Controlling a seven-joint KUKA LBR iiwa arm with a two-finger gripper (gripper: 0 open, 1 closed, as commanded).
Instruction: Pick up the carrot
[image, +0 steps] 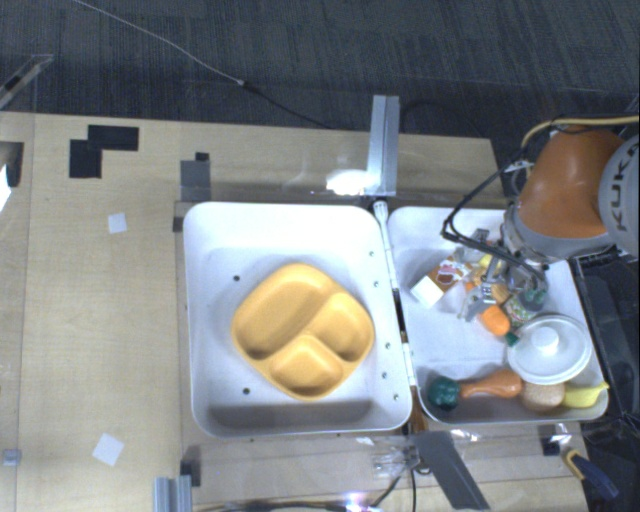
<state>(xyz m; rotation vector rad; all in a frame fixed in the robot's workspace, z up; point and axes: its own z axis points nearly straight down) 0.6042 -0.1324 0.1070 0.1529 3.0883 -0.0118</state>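
My pincer (487, 292), grip state impossible to tell, hangs over the carrot (495, 320) in the crowded right bin (432, 226), where the neighbouring white lid (547, 348) could block my grasp.

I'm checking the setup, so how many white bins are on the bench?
2. The left bin holds a yellow divided plate; the right bin, touching it, holds the small clutter under the arm.
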